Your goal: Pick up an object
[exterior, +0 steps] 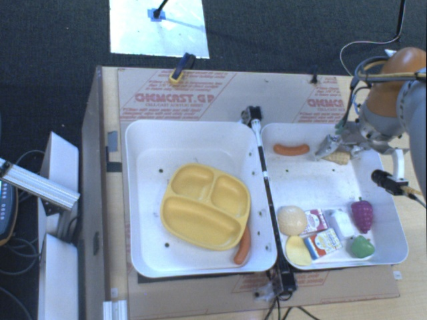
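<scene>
Here the fingers point(335, 149) grip a cracker point(339, 157) beside a sausage point(291, 149).

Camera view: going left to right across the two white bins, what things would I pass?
Yellow divided tray → sausage beside it → second sausage in the right bin → the robot's gripper → purple grapes.

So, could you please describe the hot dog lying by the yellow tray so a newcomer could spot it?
Look in the left bin, which holds the yellow divided tray. The hot dog lies against the tray's lower right corner, near the divider between the bins. Unlike the other hot dog, in the right bin, it points nearly upright.
</scene>
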Tool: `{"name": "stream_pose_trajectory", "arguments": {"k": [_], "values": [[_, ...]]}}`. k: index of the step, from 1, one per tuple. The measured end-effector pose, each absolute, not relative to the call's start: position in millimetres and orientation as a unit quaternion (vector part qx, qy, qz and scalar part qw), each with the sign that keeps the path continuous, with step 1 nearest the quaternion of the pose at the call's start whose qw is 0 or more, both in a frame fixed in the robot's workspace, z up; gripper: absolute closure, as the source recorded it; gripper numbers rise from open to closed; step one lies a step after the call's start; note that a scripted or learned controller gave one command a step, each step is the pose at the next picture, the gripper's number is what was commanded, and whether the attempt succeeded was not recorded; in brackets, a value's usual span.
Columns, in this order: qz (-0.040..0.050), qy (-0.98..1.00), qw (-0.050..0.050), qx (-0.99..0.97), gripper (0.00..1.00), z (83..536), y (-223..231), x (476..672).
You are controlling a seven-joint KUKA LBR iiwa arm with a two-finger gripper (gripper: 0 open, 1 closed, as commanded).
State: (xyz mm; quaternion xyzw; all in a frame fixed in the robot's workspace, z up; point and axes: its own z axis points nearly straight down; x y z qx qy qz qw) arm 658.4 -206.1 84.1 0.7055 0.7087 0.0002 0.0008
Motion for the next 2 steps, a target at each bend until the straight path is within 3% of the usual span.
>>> {"name": "stream_pose_trajectory", "arguments": {"k": [1, 2], "values": [[0.0016, 0.709, 0.003, 0.705, 0.0, 168.2, -206.6, 670.2], [0.0001, 0.708, 0.0, 0.706, 0.0, 83.6, -206.3, 635.1]]}}
